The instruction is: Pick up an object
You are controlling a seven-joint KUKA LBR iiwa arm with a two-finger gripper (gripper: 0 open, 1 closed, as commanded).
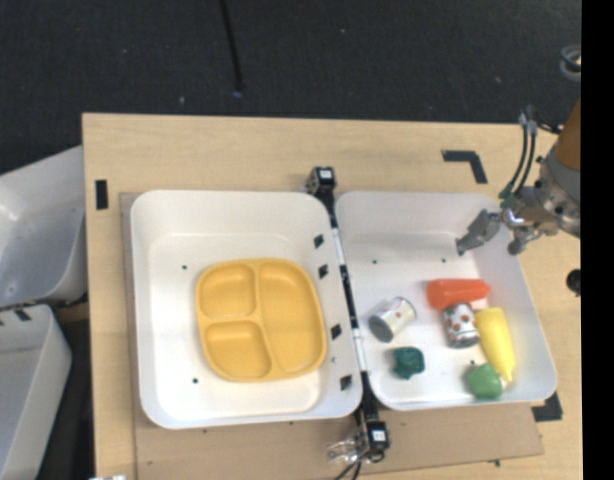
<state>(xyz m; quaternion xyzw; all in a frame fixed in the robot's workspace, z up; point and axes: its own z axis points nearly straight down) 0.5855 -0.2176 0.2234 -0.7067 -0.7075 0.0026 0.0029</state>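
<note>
The gripper (484, 231), apparently open and empty, hovers over the right bin (407, 218) in the approach step; next it must descend onto the orange object (457, 291).

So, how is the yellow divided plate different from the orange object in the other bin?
The yellow divided plate lies in the left bin; the orange object lies in the right bin. The yellow divided plate is far larger and has three compartments, while the orange object is small and elongated. The plate lies alone; the orange object sits close to a small can and a yellow item. Both rest flat on a white bin floor.
</note>
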